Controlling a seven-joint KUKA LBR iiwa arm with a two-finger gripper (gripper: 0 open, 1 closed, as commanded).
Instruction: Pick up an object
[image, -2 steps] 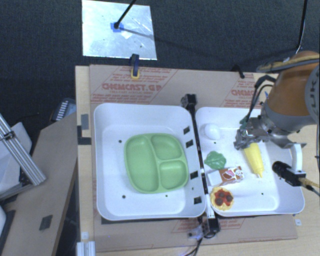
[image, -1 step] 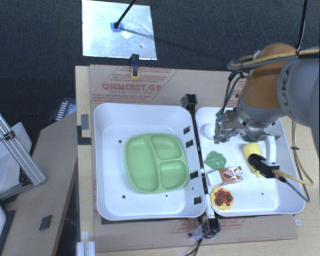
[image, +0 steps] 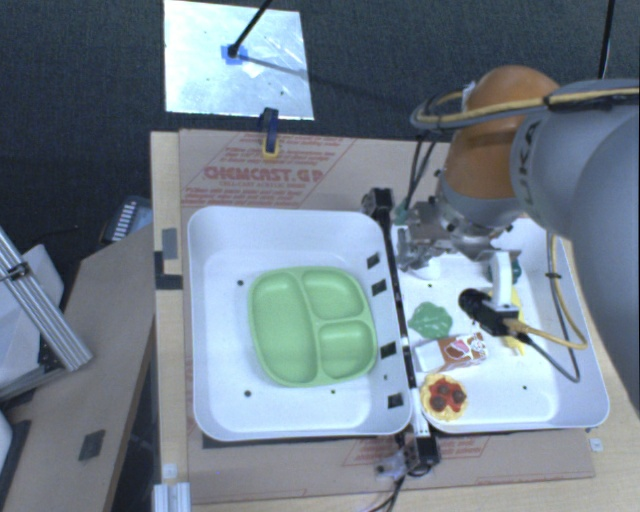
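My gripper (image: 418, 256) hangs low over the far left part of the right bin (image: 565, 405), close to the divider between the bins. Just in front of it lies a flat green leaf-shaped piece (image: 430, 320), apart from the gripper. Nearer the front lie a small white and red packet (image: 458, 351) and a round yellow toy pizza with red topping (image: 446, 396). I see nothing held at the gripper.
A pale green divided plate (image: 310, 325) lies in the middle of the left bin (image: 215, 405). The grey arm with its orange band (image: 500, 110) covers the back right of the right bin. Black clips line the divider (image: 388, 290).
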